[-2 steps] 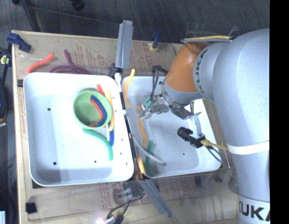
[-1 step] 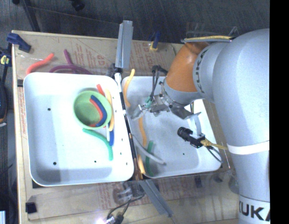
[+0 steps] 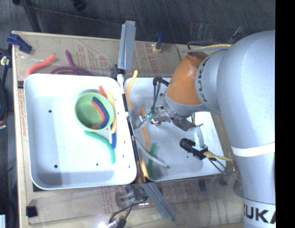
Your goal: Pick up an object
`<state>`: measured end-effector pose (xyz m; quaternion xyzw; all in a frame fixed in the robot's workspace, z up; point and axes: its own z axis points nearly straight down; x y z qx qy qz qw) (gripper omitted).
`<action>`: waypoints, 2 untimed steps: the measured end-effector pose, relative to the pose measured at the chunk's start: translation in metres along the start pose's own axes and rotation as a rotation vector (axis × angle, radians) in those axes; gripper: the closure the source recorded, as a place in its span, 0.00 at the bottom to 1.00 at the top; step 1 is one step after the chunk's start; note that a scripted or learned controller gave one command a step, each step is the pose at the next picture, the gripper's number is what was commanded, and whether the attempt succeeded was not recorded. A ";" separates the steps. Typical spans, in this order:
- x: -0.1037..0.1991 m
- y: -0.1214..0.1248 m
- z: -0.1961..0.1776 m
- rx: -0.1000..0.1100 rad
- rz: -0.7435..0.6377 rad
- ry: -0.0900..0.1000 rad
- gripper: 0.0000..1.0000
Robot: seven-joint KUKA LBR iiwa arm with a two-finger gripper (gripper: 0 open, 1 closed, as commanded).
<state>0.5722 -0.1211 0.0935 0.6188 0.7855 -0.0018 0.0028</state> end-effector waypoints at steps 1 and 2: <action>0.002 0.001 -0.009 0.002 -0.004 0.005 1.00; 0.054 0.056 -0.099 0.003 0.141 0.007 1.00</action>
